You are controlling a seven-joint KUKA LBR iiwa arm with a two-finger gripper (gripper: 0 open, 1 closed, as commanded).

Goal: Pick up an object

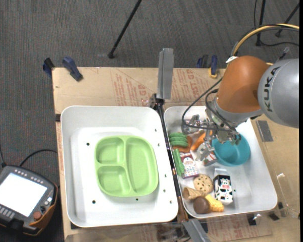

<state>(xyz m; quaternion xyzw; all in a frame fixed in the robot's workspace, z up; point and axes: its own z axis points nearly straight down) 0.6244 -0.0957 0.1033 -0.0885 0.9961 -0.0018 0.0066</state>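
The pincer (208,147) hangs low among crowded toys at nine o'clock of the blue bowl (232,153); I cannot tell its opening or hold. So packed, it may nudge the carrot (197,141) or bowl and close on nothing.

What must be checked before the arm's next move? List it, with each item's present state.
1. Tool over the right bin: ok, it hangs among the toys beside the blue bowl.
2. Object between its fingers: cannot tell, the wrist hides them.
3. Targets within reach: ok, the cookie and the cow-print carton lie apart from the tool.
4. Crowding under the tool: not ok, the orange carrot and green pieces sit tight together.
5. Left bin: ok, the green divided plate lies flat.
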